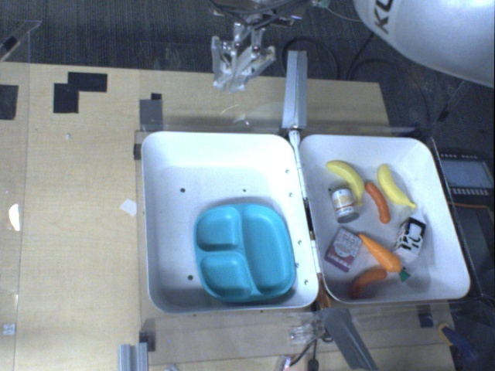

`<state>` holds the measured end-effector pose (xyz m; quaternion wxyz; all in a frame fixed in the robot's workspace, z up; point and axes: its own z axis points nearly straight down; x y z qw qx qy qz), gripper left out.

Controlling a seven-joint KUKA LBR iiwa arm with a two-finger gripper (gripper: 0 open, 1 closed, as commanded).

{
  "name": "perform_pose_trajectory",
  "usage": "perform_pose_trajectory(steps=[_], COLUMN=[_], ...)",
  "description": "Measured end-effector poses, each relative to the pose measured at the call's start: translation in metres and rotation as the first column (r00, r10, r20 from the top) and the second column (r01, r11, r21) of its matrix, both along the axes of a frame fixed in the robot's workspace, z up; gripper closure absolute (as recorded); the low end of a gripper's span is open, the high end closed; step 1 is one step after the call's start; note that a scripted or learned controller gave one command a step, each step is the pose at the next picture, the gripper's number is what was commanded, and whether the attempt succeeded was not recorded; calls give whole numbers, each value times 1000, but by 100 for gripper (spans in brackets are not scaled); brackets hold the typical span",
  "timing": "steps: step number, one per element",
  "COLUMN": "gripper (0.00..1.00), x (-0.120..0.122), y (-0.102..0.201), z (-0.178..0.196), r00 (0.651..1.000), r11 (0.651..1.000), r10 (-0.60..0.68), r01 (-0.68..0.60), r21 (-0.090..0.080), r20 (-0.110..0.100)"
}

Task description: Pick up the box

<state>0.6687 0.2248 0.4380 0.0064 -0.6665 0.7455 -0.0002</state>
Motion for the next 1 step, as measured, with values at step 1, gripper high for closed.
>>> perform_pose_trajectory(steps=[1], gripper=[100], x=[0], y=[6], z=[0], r00=[967], r11=[967], r10=[255], r01=[-255], r21=[-2], r20=[2])
